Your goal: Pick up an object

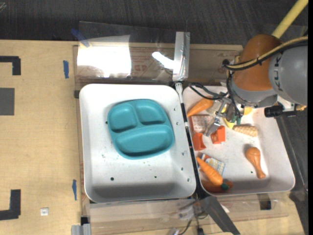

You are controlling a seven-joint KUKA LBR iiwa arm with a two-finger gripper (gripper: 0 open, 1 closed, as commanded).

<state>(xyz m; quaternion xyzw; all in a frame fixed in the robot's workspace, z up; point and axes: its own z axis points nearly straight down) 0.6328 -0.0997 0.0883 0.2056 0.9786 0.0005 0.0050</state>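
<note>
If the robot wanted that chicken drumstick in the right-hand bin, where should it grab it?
Probably across the narrow bone end of the drumstick, coming straight down from above. It lies flat on the right bin, thick end upper left, tapering to lower right, with bare floor on both sides, so the jaws could straddle the shaft.
</note>
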